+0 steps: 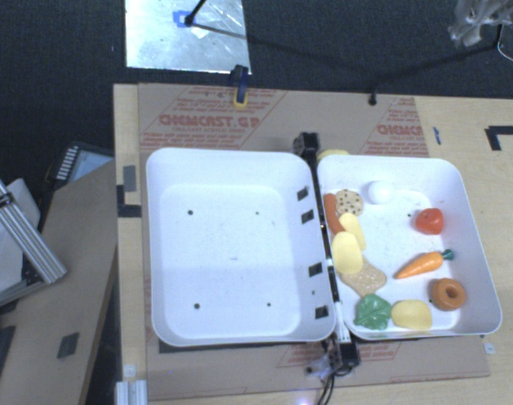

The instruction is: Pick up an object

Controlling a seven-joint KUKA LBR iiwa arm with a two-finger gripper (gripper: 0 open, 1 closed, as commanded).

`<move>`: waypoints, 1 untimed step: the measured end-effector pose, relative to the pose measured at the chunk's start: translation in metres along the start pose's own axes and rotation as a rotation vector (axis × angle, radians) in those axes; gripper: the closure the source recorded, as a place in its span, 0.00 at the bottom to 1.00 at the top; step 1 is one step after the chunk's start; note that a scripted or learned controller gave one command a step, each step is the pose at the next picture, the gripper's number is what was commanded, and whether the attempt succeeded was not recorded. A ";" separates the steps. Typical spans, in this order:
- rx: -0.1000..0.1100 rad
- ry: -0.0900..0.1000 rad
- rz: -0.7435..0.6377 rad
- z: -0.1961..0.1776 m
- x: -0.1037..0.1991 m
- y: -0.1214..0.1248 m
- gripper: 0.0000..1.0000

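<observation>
Lying on the desk, the left bin sits beside the right bin, which holds the toy food: a cookie, an egg, a green leafy piece, a tomato, a carrot and a doughnut. Well apart from them, in the far right corner beyond the desk, hangs the arm's pale end. It is blurred; I cannot tell whether the jaws are open or closed.
</observation>
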State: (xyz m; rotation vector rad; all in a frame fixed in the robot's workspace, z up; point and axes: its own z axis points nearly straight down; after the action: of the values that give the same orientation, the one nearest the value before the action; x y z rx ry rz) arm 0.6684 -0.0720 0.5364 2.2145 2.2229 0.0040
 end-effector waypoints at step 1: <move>0.002 0.000 0.000 0.001 0.010 0.000 1.00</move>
State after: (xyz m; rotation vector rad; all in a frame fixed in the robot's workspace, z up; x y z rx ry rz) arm 0.6685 -0.0617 0.5351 2.2156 2.2243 0.0021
